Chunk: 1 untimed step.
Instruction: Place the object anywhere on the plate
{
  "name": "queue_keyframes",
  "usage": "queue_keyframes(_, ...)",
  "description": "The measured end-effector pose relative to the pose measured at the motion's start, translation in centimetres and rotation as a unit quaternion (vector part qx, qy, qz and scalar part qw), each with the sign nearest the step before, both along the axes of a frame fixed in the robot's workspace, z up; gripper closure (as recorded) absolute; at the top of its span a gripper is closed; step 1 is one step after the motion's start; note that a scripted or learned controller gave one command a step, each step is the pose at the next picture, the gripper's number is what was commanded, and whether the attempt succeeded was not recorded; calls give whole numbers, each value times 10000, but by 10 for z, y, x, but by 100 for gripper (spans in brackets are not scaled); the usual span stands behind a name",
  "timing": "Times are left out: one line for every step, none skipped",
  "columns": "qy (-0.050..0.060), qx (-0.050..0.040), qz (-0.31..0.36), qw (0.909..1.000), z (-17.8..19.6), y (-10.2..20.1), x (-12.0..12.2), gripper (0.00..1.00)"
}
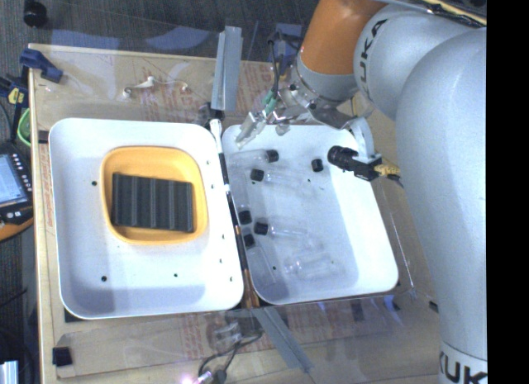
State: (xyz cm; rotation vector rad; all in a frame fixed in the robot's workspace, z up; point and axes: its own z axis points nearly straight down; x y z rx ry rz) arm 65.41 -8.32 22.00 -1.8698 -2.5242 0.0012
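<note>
A yellow plate [152, 160] lies in the left white bin [124, 283]. On the plate's middle rests a dark grey ridged block [154, 202], flat and apart from the arm. My gripper [266, 126] hangs over the far left corner of the right bin [368, 242], well to the right of the plate. It stands open with nothing between its fingers.
The right bin holds several clear plastic pieces [302, 260] with small black caps [261, 229], scattered along its left side and middle. The big grey arm [430, 126] covers the right side of the bench. A metal divider [225, 68] stands between the bins at the back.
</note>
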Motion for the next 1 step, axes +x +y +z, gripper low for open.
queue_keyframes(11, 3, 1417, 9899, -28, 17, -16, 0)
